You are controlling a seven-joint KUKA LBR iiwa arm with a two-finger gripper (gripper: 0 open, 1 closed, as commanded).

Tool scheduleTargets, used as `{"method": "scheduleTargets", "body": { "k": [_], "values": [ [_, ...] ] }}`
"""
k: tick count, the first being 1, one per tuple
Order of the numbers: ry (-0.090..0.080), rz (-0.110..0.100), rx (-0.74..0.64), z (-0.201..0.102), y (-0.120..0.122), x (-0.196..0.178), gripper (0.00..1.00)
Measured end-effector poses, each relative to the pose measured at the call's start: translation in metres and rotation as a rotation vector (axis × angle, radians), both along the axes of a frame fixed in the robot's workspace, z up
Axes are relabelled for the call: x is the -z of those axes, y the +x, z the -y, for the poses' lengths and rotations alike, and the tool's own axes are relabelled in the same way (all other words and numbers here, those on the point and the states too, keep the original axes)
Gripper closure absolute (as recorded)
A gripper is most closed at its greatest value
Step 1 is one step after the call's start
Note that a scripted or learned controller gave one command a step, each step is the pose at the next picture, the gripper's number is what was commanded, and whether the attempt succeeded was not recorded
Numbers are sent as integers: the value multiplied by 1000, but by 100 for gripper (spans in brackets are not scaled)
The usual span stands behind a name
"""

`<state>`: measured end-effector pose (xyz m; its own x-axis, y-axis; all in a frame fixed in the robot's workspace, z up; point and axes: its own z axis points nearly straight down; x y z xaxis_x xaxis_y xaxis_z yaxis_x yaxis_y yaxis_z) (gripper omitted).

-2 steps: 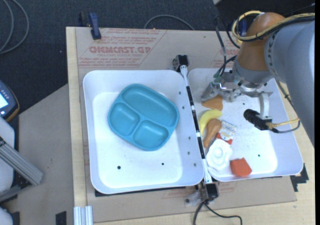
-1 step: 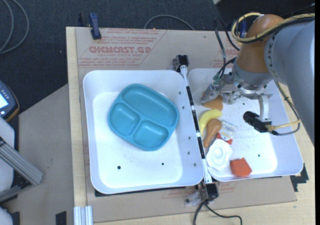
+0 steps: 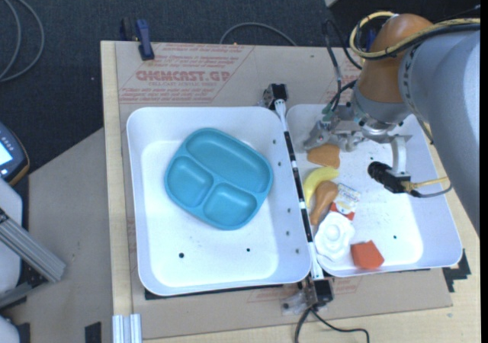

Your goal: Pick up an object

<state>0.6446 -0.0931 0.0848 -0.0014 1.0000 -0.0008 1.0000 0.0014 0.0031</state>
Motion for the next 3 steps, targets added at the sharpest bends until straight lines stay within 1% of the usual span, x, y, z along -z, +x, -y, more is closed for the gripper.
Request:
{"method": "scheduleTargets", "body": {
  "k": [2,3],
  "values": [
    [0,-1,0,-2,12,0,0],
    [1,-4,2,3,6,0,0]
  ]
}}
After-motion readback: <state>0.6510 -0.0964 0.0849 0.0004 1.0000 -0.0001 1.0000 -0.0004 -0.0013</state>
